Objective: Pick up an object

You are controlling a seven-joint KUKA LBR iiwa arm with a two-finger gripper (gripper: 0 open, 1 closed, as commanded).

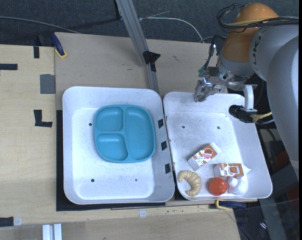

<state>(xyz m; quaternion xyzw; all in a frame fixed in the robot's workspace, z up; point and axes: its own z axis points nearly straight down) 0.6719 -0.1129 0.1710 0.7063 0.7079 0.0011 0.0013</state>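
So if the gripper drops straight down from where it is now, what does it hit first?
Probably the right bin's far rim or bare floor just inside it; the gripper hangs over that edge, well clear of the items. Depth is unclear.

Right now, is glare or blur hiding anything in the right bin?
Camera view: soft overall, lighting even, no strong glare on the right bin. The croissant and red ball read clearly; the gripper is small and blurry at the bin's far edge.

No text or label is legible; the small cartons' (204,156) red-and-white print is too blurred.
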